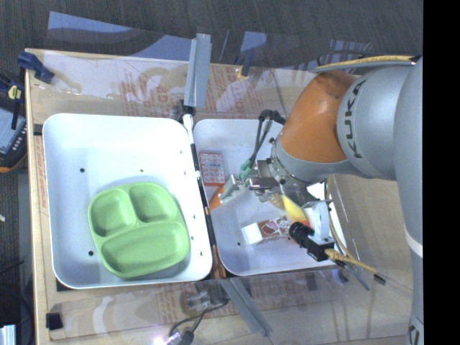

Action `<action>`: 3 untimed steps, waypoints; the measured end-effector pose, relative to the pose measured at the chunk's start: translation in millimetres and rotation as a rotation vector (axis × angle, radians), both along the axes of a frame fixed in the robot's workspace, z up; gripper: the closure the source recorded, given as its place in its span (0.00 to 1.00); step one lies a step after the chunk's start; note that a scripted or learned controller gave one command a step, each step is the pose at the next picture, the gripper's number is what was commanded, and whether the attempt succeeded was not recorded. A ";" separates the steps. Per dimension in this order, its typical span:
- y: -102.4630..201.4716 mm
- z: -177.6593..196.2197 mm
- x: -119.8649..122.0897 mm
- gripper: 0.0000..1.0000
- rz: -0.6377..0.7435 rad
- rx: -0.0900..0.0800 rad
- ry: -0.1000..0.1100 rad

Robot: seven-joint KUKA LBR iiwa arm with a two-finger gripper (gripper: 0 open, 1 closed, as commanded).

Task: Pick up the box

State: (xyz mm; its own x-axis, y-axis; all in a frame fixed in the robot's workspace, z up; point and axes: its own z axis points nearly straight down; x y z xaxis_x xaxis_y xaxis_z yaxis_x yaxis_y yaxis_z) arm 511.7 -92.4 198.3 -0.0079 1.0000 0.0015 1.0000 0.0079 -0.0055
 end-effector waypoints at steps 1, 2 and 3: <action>-21.8 -108.4 24.6 0.00 -0.065 -0.001 0.001; -73.6 -58.7 -7.8 0.00 0.029 -0.001 -0.005; -116.4 -107.5 84.2 0.00 0.099 0.000 -0.003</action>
